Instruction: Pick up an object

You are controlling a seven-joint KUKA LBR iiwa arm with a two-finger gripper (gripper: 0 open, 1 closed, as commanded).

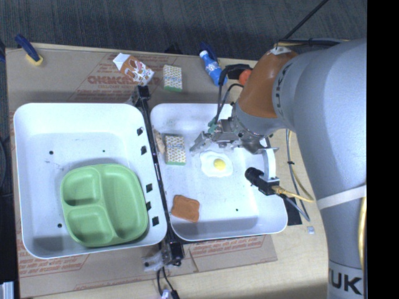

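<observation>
Two white bins noted side by side on the bench: left bin [37, 129], right bin [249, 220]. Found a green tray [103, 201] with three compartments lying flat in the left bin, toward its near side. Counted three things in the right bin. Saw a toy egg [217, 165] near the middle, a green-and-yellow sponge [175, 149] to the left of it by the bin's left wall, and a brown toast [185, 208] toward the near-left corner. Saw all three lying apart from one another.

Watched the arm [312, 104] reach in from the right, with its orange band [259, 86] over the far-right part of the right bin. Placed the jaws low over that bin, just beyond the egg's far edge. Could not tell whether open or closed, nor whether touching the egg. Saw nothing gripped.

Beyond the bins, on the brown card: spotted a second sponge [173, 78], a crumpled wrapper [133, 69] left of it, a blue clamp [212, 66] to the right, and another clamp [29, 50] at the far-left corner.
</observation>
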